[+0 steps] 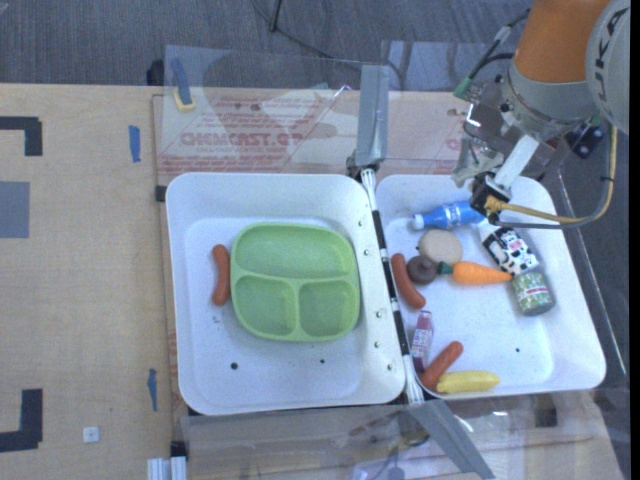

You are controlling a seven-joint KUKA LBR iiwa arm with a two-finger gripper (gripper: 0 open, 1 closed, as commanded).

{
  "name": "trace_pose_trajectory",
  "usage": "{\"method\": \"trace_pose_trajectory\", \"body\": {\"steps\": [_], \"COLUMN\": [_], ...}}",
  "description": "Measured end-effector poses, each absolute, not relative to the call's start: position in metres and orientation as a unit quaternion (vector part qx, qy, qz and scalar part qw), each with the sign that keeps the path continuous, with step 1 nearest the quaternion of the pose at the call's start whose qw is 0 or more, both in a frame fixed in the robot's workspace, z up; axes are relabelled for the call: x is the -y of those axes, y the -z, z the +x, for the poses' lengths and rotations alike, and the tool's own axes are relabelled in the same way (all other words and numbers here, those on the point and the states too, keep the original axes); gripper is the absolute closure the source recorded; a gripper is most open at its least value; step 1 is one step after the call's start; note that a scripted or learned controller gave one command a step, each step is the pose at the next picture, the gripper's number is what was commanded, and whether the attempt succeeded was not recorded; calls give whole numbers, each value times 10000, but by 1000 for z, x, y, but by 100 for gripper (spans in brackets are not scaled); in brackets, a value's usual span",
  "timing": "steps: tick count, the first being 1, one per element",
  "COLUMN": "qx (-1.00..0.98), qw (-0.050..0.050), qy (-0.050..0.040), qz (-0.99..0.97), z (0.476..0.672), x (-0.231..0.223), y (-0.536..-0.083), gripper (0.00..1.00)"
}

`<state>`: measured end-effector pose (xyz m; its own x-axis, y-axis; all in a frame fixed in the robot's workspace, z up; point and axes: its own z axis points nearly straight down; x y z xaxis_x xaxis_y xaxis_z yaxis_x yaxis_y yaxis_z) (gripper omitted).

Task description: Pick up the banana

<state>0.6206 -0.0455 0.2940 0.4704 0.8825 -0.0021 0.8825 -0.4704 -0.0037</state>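
Banana [468, 380] at the near rim of the right-hand bin [565, 343]; gripper [472, 171] over the far rim, its opening indiscernible.

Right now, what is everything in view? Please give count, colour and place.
bins: 2, white, bench
plate: 1, green, left bin
sausages: 3, red-orange, one left bin, two right
banana: 1, yellow, right bin, near edge
bottle: 1, blue, right bin, far side
carrot: 1, orange, right bin
lump: 1, beige, beside carrot
disc: 1, brown, beside lump
carton: 1, black-and-white, right bin
jar: 1, green, beside carton
tube: 1, pink, right bin
arm: 1, grey-orange, right
gripper: 1, grey, at right bin's far edge
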Motion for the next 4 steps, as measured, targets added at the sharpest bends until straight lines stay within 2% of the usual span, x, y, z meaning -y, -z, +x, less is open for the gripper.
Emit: {"method": "trace_pose_trajectory", "body": {"steps": [1,2,3,4], "qx": [4544,3544,2409,1661], "qw": [-3,-2,4,-1], "qy": [-8,-9,0,-5], "qz": [-8908,-9351,-9706,-9861], "z": [624,638,659,611], "x": [-40,-121,-167,-223], "y": [-305,-295,-238,-232], "gripper": [100,100,100,100]}}
